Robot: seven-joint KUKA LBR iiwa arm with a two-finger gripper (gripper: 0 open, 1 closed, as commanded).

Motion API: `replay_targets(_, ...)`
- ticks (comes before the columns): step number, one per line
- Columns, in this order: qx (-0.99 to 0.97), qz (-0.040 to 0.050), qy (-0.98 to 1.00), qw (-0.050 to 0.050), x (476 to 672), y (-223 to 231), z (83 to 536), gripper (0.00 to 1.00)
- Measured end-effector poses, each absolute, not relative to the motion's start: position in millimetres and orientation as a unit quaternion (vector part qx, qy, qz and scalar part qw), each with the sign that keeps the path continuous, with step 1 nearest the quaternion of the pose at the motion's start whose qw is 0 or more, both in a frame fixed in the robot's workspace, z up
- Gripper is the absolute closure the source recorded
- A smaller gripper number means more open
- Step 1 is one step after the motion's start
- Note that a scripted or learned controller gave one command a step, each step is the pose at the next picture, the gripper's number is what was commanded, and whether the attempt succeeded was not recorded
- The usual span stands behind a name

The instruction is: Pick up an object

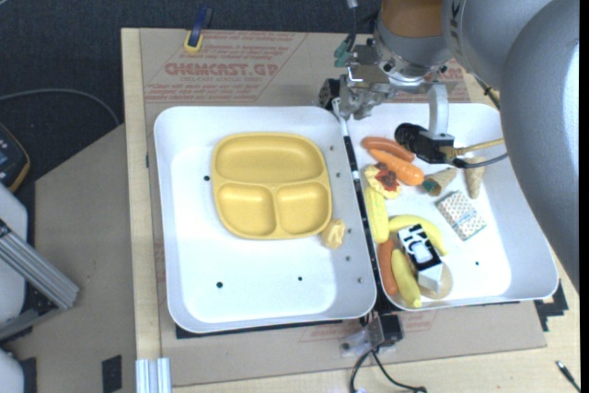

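- Gripper (350, 101) is hanging over the far end of the divider btw the two bins, just above the rims; can't tell whether it's apart or together.
- Orange carrot (402, 168) is lying closest to it, in the right bin (515, 244), toward the far-left corner.
- Long yellow piece (375, 212) is lying along that bin's left wall, just in front of the carrot.
- Banana (412, 224) & black-and-white box (421, 248) are touching, nearer the front.
- Checkered packet (460, 216) is sitting a bit apart, to the right of them.
- Left bin (184, 271) is holding a yellow divided tray (271, 184), w/ a small pale-yellow piece (333, 235) touching its front-right corner.
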State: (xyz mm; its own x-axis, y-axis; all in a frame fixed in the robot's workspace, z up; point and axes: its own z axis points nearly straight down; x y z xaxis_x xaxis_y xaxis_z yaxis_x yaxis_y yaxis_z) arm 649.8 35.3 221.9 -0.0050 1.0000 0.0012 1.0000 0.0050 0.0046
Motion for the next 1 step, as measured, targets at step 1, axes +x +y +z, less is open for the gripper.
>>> replay_targets(1, 0.706, 0.0016, 0.708, 0.002, 658.4, 51.1, 235.4, 1.00)
